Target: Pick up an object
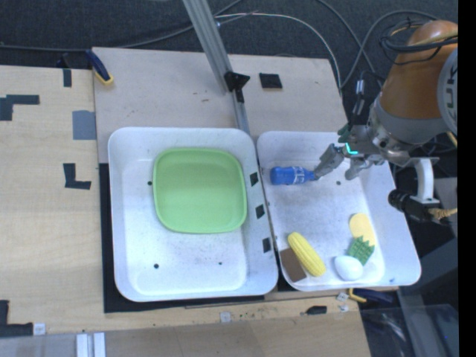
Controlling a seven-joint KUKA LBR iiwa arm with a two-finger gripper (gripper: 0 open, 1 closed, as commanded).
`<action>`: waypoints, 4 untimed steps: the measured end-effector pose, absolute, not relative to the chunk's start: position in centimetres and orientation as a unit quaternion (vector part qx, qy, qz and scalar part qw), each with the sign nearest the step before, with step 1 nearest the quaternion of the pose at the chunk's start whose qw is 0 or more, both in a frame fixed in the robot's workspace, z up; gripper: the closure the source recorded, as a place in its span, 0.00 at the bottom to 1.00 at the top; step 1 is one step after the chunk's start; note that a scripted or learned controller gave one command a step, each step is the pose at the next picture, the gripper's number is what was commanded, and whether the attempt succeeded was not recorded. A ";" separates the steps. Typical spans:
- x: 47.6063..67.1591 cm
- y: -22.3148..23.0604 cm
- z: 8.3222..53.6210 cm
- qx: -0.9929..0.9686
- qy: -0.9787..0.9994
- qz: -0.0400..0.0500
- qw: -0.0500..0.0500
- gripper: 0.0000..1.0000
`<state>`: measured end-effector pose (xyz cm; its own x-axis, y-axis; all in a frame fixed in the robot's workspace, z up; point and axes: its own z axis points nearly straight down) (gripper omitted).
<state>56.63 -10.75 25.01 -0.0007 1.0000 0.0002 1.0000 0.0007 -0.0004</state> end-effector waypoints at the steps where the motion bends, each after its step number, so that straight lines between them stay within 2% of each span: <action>1: 56.6 -10.7 25.0 -0.707 -0.707 0.000 0.000 0.00; 3: 55.2 -10.6 14.0 -0.707 -0.707 0.001 0.002 0.00; 4: 55.3 -10.5 9.0 -0.707 -0.707 0.000 0.000 0.00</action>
<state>55.26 -10.52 8.97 -0.0007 1.0000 -0.0002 1.0000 0.0007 0.0000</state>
